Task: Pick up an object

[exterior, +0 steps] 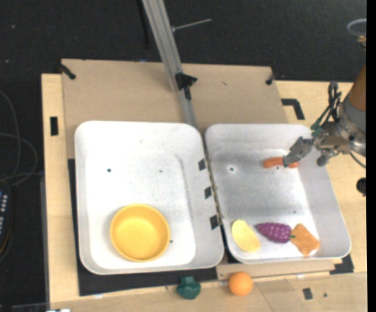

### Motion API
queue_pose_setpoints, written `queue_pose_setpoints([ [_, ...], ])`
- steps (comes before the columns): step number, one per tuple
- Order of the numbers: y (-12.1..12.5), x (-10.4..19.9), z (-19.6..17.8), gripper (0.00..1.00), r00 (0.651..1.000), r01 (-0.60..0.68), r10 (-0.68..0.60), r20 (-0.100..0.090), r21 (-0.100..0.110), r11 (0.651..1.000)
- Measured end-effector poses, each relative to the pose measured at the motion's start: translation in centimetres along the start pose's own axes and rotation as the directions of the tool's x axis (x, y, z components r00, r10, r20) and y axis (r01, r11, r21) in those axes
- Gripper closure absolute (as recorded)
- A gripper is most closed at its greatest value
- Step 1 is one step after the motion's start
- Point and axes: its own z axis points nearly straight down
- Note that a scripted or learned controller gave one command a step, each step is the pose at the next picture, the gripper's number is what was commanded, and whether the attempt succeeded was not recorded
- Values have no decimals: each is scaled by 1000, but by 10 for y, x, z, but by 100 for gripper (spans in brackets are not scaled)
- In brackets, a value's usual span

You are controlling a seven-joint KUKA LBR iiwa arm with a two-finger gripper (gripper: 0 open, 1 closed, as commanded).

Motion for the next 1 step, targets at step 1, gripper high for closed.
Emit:
queue_pose_setpoints([
  [1,0,0,0,0,1000,0,0,0,0,1000],
])
